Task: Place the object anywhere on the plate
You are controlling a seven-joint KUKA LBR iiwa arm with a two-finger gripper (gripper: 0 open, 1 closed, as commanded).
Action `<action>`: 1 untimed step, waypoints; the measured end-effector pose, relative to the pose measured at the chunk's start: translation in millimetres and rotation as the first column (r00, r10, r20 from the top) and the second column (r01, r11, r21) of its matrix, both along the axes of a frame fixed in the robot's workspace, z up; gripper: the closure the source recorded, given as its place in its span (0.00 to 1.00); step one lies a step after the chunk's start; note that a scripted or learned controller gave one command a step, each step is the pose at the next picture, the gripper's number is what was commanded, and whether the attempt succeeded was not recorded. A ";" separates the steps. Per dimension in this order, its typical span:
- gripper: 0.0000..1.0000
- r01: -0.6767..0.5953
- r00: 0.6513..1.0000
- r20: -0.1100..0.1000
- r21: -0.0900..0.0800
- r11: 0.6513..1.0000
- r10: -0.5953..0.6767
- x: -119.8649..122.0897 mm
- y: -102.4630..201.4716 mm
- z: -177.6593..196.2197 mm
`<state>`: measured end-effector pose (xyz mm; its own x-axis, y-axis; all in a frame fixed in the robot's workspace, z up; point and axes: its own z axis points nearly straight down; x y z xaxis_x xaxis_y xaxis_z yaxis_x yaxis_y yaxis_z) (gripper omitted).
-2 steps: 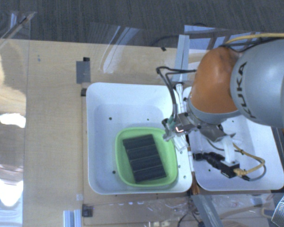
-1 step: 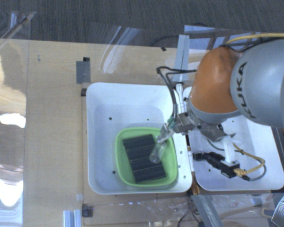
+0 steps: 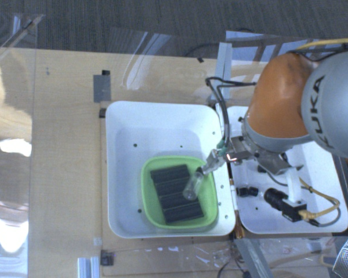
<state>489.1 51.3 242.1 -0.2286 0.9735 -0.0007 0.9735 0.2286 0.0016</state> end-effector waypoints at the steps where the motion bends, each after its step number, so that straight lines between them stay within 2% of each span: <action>1: 0.00 0.019 1.000 -0.002 0.001 1.000 -0.019 -0.5 -1.4 -6.7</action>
